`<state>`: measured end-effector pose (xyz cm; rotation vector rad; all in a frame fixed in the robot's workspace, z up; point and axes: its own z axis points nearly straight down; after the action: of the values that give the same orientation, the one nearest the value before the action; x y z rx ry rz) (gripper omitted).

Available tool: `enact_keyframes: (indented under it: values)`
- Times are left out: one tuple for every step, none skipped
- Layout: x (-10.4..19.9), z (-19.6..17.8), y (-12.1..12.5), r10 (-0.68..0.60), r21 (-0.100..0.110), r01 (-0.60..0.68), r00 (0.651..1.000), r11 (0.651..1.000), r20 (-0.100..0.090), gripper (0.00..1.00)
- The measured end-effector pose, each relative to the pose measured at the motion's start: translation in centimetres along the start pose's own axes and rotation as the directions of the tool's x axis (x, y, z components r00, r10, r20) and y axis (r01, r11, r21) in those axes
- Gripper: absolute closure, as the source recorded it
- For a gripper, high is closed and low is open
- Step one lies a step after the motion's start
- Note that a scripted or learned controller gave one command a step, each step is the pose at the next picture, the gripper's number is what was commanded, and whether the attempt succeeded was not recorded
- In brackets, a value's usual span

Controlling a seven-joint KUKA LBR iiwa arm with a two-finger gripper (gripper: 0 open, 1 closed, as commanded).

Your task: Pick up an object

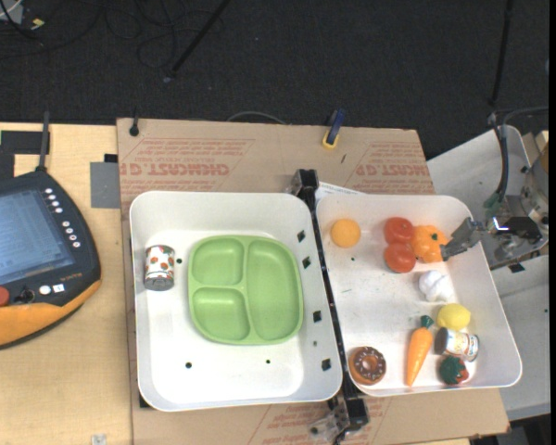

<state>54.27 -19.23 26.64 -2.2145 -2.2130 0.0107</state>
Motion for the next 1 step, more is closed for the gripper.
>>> enact_keyframes:
  values:
    - [-0.01, -0.56, 0.16, -0.002, -0.010, 0.002, 1.000, 1.000, 0.003, 0.00]
